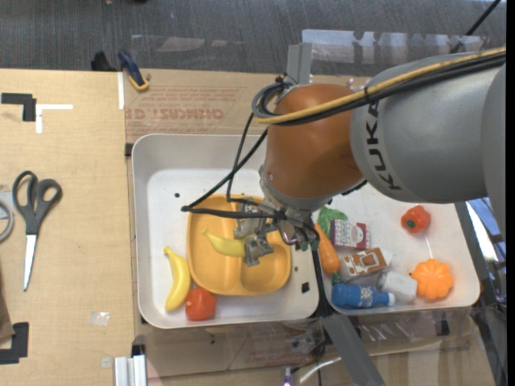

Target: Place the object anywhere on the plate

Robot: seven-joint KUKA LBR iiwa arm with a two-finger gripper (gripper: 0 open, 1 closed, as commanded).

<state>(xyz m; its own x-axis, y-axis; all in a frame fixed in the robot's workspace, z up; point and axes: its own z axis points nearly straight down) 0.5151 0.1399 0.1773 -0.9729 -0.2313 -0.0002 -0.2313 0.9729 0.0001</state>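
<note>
Pincer (257, 244) hangs low over the yellow plate (211, 272) in the left bin (153, 215). It's small & dark metal, partly hidden under the big orange band (310, 147) of the arm (434, 127), so can't tell how it stands.

A small banana (221, 244) lies on the plate, just left of the pincer, its right end touching or nearly touching it. Can't see it squeezed in the pincer.

A bigger banana (177, 278) lies off the plate, by its left edge, on the bin floor. A red tomato (199, 304) sits at that banana's bottom end, just by the plate's lower left corner.

Right bin (471, 248) has a small red pepper (414, 219), an orange pumpkin (432, 278), a blue & white bottle (362, 297), a brown carton (364, 262), a pink & white box (348, 233) w/ something green next to it, and a carrot (327, 256) near the wall btw the bins. Print on the boxes is too small to read.

Arm says "KUKA" in black letters; you see "KU" sideways. Cardboard sheet (193, 107) behind the bins has red writing, upside down, can't read it.

Scissors (32, 215) w/ grey handles lie on the bench (72, 296) far left, well apart from the bins. A blue clip (133, 69) sits at the top edge of the cardboard.
</note>
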